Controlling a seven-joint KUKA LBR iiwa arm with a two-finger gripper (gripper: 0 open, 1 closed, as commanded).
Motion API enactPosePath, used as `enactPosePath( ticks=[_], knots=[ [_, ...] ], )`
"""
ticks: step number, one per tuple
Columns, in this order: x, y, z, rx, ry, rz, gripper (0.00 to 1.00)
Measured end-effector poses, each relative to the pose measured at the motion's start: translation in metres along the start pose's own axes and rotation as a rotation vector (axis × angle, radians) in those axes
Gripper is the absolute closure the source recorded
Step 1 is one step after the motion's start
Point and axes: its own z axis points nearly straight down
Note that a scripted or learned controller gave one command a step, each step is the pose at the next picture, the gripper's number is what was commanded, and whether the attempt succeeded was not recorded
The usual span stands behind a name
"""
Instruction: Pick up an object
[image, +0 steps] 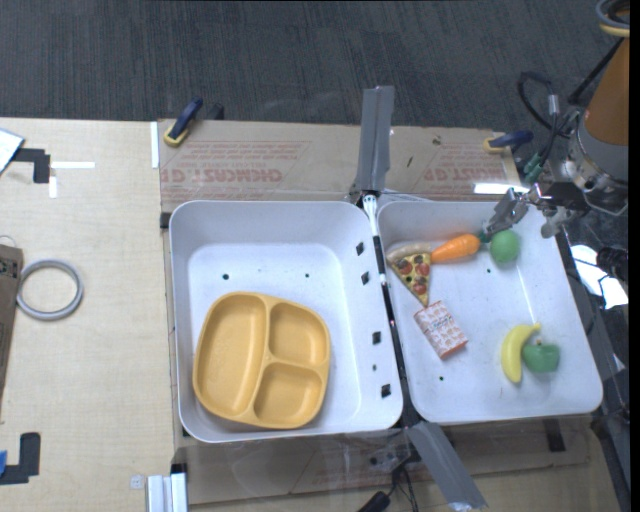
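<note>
1. Left bin (190, 330) holds your divided plate (262, 359), lower left.
2. Right bin (570, 380): carrot (455, 249) up top, pizza slice (413, 273) left of it.
3. Packet (441, 330) sits mid-bin, banana (514, 351) lower right.

The right bin (560, 400) has open floor in its middle, between the carrot (455, 248) and pizza slice (413, 273) near the far wall, the packet (440, 330) at left, and the banana (514, 352) touching a green fruit (541, 357). The left bin (200, 225) is bare behind the yellow tray (263, 358).
</note>
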Motion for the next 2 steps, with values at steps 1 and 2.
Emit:
enactPosePath(
  ticks=[1,2],
  knots=[
    [0.026,0.008,0.067,0.001,0.0,-0.037,0.0],
    [-0.046,-0.053,0.128,0.0,0.001,-0.001,0.0]
  ],
)
